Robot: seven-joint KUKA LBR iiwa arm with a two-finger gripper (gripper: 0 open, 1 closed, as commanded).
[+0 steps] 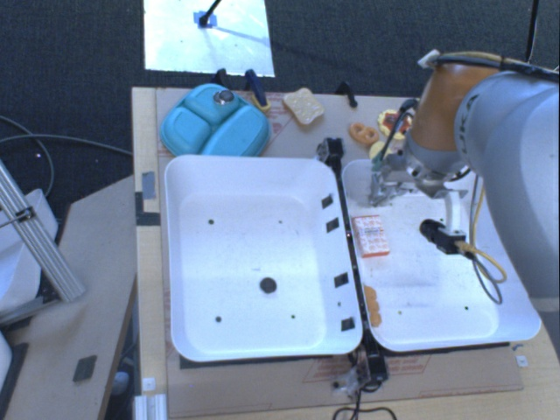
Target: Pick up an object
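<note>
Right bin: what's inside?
Right bin holds an orange-and-white packet and a small tan item by its left wall. The arm covers its far corner.

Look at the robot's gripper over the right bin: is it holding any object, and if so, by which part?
It cannot be told. The gripper hangs low over the right bin, with the red-and-white packet lying apart on the floor nearby.

Smooth white plastic bins (pixel 262 182), matt wooden bench (pixel 149 226), glossy blue plastic tray (pixel 214 122)
</note>
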